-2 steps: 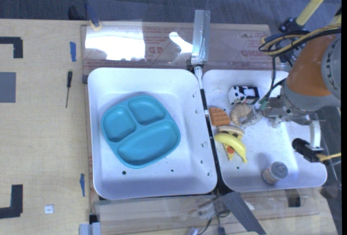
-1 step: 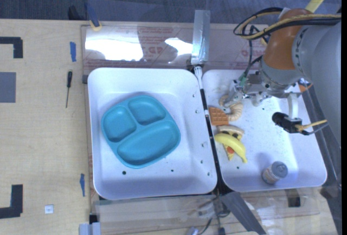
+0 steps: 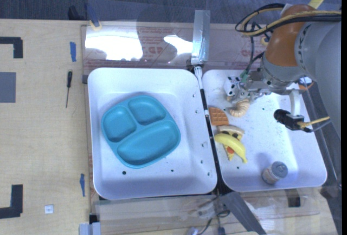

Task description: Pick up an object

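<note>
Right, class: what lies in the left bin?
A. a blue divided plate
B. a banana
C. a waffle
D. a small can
A: the blue divided plate lies alone in the left bin, while the banana, waffle and small can lie in the right bin.

You see two white bins (image 3: 108,174) of smooth, glossy-looking plastic on a pale, matt wood-grain surface (image 3: 38,147). The blue divided plate (image 3: 142,130) looks like smooth, slightly shiny plastic. The banana (image 3: 234,147) appears plastic, and the small can (image 3: 275,172) has a dull metal top.
</note>
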Controlling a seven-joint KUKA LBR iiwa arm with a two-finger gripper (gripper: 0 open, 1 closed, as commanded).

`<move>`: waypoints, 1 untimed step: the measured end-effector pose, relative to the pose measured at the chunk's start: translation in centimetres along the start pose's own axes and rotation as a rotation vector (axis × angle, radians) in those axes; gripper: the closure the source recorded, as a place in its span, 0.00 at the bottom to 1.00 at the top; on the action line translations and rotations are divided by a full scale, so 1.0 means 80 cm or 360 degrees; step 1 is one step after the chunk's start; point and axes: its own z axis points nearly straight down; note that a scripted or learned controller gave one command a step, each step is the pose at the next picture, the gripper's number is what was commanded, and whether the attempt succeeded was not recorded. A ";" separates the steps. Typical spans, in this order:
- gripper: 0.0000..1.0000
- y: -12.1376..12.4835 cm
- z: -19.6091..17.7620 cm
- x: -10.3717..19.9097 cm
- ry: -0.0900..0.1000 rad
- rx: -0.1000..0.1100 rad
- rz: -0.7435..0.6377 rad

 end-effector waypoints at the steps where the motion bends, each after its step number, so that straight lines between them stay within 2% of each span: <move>1: 1.00 0.028 -0.108 0.090 0.0008 0.0019 -0.0012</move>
